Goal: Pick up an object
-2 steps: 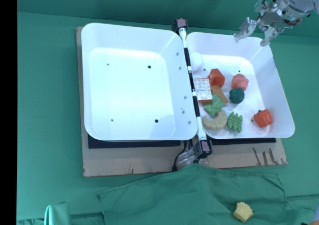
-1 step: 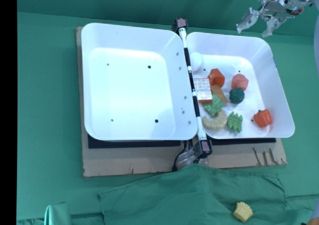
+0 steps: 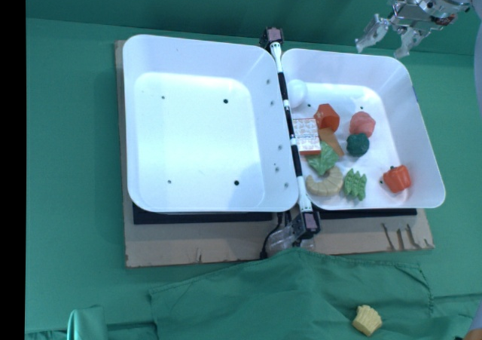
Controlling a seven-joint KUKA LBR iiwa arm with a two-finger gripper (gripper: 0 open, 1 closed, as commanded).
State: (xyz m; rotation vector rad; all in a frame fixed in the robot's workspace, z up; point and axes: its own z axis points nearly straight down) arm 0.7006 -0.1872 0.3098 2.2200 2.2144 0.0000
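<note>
Camera view:
- Claw (image 3: 385,35) up at the top right, fingers spread apart with nothing between them, hanging over the green surface (image 3: 68,142) just beyond the far rim of the right bin (image 3: 422,135).
- Left bin (image 3: 199,124) bare white across its floor, walls rounded at every corner.
- Packed toward the right bin's near-left part: white ball (image 3: 296,91) tight against the divider rail (image 3: 290,131), patterned red-and-white box (image 3: 306,136) touching that same edge, orange-red block (image 3: 327,116) just beside the box.
- Pink-red piece (image 3: 362,124) and dark green round piece (image 3: 358,144) close together mid-bin, free floor to their right.
- Leafy green piece (image 3: 324,159), tan curved piece (image 3: 325,184) and small green tree shape (image 3: 355,184) bunched along the near wall.
- Orange pepper-like toy (image 3: 397,178) alone near the right-hand near corner, close to the rim, open floor behind it.
- Small yellow toy (image 3: 367,320) lying outside on the rumpled green cloth (image 3: 301,297) at the bottom.
</note>
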